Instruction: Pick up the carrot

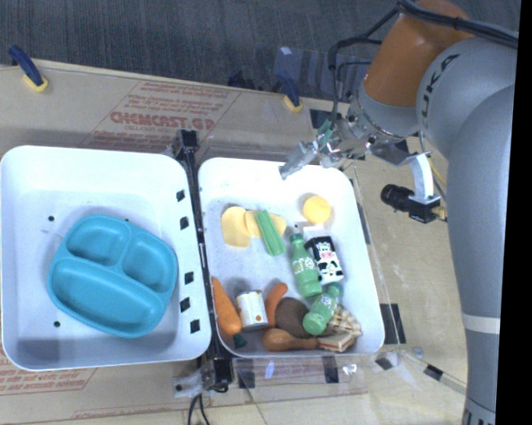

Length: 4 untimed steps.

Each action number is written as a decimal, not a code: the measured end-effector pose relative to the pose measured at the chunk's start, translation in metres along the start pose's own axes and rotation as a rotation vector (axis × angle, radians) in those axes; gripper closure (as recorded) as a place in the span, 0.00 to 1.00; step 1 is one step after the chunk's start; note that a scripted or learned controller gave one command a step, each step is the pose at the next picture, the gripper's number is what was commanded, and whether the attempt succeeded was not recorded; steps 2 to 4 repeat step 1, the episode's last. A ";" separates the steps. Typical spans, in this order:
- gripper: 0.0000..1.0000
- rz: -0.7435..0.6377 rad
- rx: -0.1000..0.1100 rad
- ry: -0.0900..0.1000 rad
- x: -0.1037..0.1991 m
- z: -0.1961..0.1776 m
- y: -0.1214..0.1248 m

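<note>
Hovering over the far edge of the right bin [364,258], the gripper [298,161] hangs above the rim, fingers slightly parted, nothing between them. Grey arm [469,130] comes in from the right, orange band at the far right.

Carrot [225,309] lies in the right bin's near-left corner, along the left wall, tip pointing far-left, well apart from the gripper. Just right of it a small white can [253,310], touching or nearly so. Another orange piece [274,297] beside the can, a brown item [290,315] further right. Green bottle [305,271] lies mid-bin, a black-and-white carton [325,259] just right of it. Yellow pieces [236,225] and a green stick [269,232] sit at the far left, a yellow round [317,208] at the far right.

Left bin [25,183] holds a blue divided tray [111,273].
</note>
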<state>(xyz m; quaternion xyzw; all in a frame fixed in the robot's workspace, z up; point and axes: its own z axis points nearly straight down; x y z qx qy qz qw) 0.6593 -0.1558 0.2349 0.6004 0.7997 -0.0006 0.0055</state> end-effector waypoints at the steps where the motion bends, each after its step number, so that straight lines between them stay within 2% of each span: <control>1: 0.00 0.075 0.023 0.016 0.051 0.123 0.007; 4: 0.00 0.075 0.023 0.016 0.051 0.123 0.007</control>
